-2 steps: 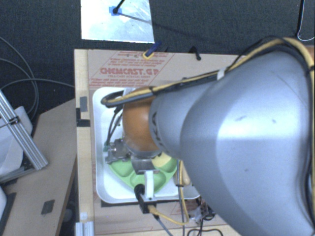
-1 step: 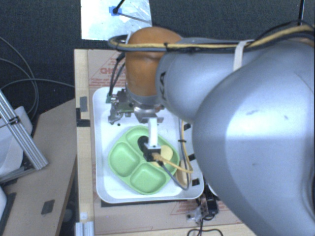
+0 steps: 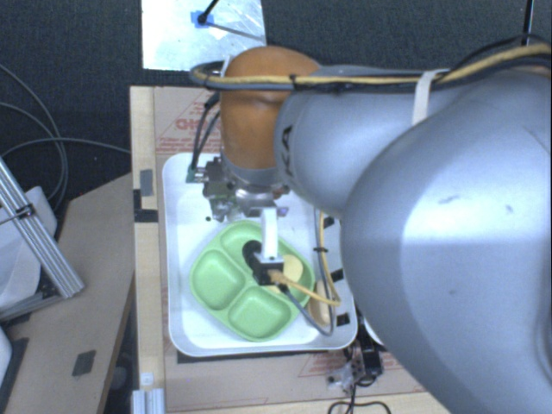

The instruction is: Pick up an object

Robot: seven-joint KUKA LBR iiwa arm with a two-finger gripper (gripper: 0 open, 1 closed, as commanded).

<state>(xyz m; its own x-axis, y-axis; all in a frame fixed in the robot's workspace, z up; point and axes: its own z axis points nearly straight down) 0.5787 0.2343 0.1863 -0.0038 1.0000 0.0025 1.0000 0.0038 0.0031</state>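
Gripper [image 3: 240,202], open or closed I cannot tell beneath the wrist, hangs over the far rim of the green divided plate [image 3: 212,277], probably best pinched by that raised edge.

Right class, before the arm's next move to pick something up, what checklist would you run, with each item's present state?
1. Object available: green divided plate lies in the white bin. Ok.
2. Position: gripper is over the bin, at the plate's far edge. Ok.
3. Something already gripped? Cannot tell.
4. Plate sits inside the bin's walls. Ok.
5. Bench area under the arm free? Cannot tell; the arm hides it.
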